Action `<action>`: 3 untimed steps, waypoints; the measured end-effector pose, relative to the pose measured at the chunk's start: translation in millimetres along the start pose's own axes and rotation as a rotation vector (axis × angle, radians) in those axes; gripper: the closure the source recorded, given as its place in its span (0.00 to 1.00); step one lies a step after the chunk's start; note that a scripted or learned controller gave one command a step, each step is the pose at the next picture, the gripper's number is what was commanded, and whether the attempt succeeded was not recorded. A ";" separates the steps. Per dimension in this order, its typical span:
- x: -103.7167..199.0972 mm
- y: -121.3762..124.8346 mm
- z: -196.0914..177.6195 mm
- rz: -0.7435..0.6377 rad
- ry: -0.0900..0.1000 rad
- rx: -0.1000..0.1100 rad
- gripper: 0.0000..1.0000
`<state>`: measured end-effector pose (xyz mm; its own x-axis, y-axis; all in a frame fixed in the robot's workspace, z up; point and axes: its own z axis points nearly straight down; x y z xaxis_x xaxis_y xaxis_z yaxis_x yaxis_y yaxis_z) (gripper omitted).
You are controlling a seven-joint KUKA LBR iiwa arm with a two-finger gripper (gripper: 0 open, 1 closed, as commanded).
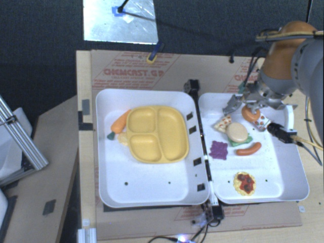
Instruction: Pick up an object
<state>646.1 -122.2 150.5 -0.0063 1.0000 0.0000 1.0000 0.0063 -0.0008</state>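
My gripper (247,111) hangs over the far part of the right bin (283,184). Its fingers stand open, one on each side of a small orange ring-shaped toy (250,114) on the bin floor. Just in front of it lie a pale cracker-like wedge (223,123) and a round bun on a green leaf (237,133). Nearer the camera are a red sausage (249,149), a purple piece (218,150) and a yellow disc with red topping (245,183).
The left bin (111,186) holds a yellow divided plate (154,134) with an orange carrot (120,121) at its left edge. A black hinge strip (200,135) runs between the bins. A silver sheet (120,14) lies beyond the bench.
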 end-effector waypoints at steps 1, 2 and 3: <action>-5.2 2.6 59.8 0.005 0.001 -0.001 0.00; -4.5 4.5 63.7 0.002 0.000 -0.005 0.00; -5.9 6.7 50.7 0.001 -0.004 -0.013 1.00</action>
<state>652.8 -128.0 99.9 -0.0055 1.0000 -0.0039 0.9999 0.0055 0.0124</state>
